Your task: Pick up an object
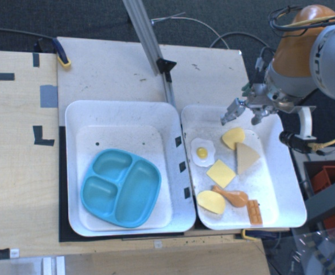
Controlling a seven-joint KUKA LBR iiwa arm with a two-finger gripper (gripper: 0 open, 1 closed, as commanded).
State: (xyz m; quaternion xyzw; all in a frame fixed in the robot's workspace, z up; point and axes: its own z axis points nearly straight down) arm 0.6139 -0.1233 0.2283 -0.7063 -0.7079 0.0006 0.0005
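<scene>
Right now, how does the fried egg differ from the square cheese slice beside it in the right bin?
The egg is white with a yellow yolk and a round, wavy outline; the cheese is plain yellow and square, lying turned like a diamond. The egg lies against the bin's left wall; the cheese sits nearer the middle, between the egg and the tan wedge. Both lie flat, with the tool above them.

At the upper right of the frame the arm runs off the right edge, so its base is out of sight. The metal rail at top centre is cut by the top edge. In the right bin, lower right, the yellow piece partly covers the orange spoon-like item, and the small orange block beside it is too small to identify.
</scene>
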